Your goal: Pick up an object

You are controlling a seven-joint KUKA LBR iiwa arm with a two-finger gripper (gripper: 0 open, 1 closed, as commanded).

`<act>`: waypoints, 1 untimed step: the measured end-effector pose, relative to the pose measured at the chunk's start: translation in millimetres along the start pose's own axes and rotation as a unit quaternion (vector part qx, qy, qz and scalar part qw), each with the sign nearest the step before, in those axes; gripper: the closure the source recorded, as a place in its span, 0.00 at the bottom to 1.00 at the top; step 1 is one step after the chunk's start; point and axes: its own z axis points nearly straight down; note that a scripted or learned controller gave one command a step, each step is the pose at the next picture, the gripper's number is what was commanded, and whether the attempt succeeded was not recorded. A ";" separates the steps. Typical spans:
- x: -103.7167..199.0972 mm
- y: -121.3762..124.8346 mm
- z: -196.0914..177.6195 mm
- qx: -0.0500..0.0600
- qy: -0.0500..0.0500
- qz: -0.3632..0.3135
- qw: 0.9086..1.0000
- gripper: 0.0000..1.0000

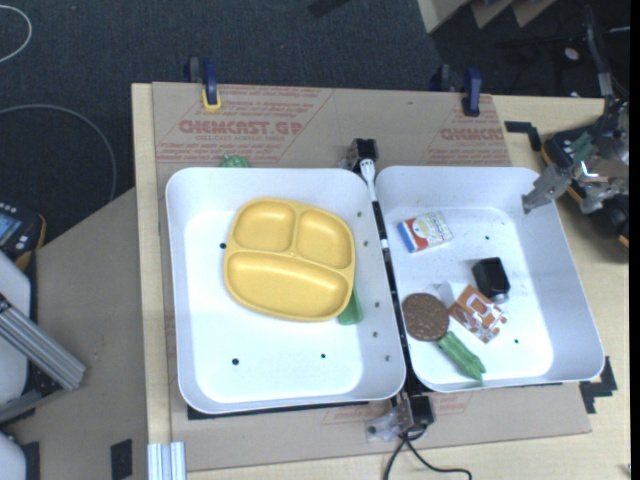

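Observation:
The right bin (545,268) holds several small things. A white, blue and red carton (424,232) lies near its back. A black block (491,276) sits mid-bin, beside an orange and white packet (478,313). A brown round disc (426,317) lies at the front left, with a green piece (462,354) just below it. My gripper (548,188) hangs at the right bin's far right corner, over the rim and apart from all of these. Nothing shows in its grasp.
The left bin (200,298) carries a yellow divided plate (290,259), with a green bit (349,312) poking out at the plate's right edge. Another small green thing (233,160) lies on the board behind the left bin. Clamps (209,86) hold the board's back edge.

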 end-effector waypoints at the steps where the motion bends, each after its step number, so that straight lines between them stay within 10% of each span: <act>1: -14.1 -18.5 142.9 0.008 0.002 0.002 1.000 0.00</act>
